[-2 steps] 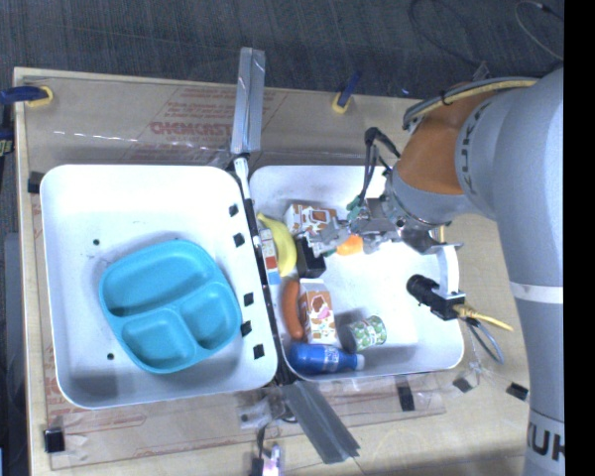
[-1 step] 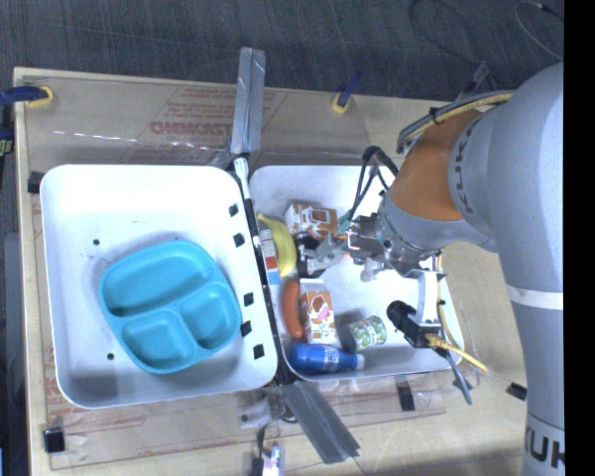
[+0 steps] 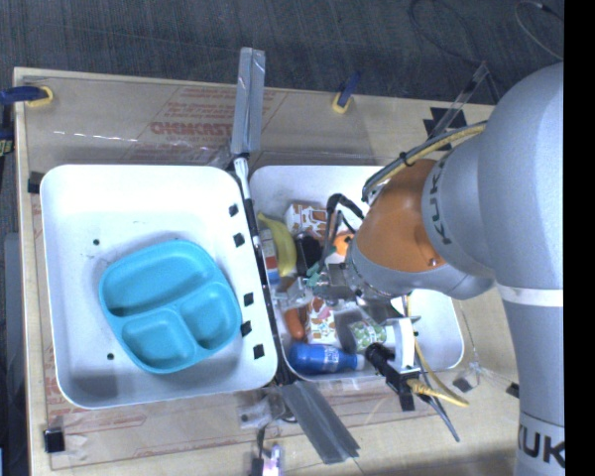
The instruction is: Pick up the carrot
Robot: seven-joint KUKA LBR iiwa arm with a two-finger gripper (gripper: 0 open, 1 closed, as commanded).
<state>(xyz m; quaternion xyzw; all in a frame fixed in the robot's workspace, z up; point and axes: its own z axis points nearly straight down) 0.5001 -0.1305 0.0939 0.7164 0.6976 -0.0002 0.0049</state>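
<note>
The grey arm's wrist with its orange band (image 3: 402, 231) hangs low over the cluttered right white bin (image 3: 446, 350), hiding the gripper, so jaw state cannot be told; the small orange carrot (image 3: 296, 322) lies unlifted among the clutter, beside the blue bottle (image 3: 322, 358).

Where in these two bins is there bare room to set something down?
Free: the left bin's white floor around the blue tray, widest along the top and left walls. Crowded: the right bin, packed with a banana, a blue bottle and packets under the arm.
</note>
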